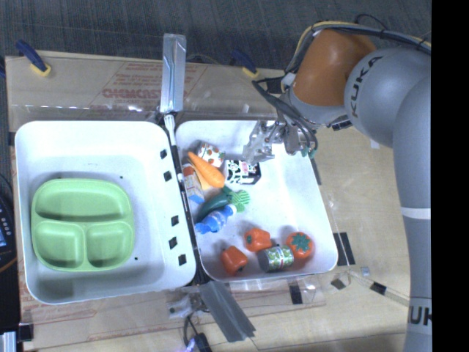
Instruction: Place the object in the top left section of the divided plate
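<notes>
The green divided plate (82,224) lies in the left bin (29,145), with one long section at the top and two smaller ones below. My gripper (262,147) hangs over the back of the right bin (322,218), just right of and above a black-and-white patterned toy (242,171). An orange carrot (207,169) lies to the left of that toy. Nothing can be seen held in the gripper.
The right bin also holds a green and blue toy (221,208), a small packet (192,185) by the left wall, red and orange toy vegetables (256,239) (300,245) (233,259) and a small can (276,258) near the front. A metal divider (173,72) stands between the bins.
</notes>
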Available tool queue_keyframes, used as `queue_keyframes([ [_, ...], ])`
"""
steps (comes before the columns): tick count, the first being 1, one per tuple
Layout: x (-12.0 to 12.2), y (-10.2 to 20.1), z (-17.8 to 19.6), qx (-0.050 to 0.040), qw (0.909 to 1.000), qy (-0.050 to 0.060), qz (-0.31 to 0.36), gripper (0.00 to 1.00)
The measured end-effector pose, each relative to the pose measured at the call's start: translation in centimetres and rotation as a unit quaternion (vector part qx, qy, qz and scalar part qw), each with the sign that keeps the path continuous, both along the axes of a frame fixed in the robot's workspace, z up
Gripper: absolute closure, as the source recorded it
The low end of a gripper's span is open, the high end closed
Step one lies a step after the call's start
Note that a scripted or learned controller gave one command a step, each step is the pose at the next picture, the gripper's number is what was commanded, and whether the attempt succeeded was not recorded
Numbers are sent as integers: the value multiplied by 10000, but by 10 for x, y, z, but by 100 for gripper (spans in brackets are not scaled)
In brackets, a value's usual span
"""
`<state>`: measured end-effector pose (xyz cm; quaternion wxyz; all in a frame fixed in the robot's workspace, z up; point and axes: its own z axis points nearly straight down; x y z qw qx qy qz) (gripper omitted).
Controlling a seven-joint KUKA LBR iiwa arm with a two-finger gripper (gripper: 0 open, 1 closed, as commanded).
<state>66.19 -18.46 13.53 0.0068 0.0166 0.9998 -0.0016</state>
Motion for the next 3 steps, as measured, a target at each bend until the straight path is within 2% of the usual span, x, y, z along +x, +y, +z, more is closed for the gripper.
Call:
queue_keyframes([
  [1,-4,4,-24,-35,9993,-87,358,100],
  [2,-4,-1,51,8,9997,35,-246,100],
  [3,-4,0,50,12,9997,49,-245,0],
])
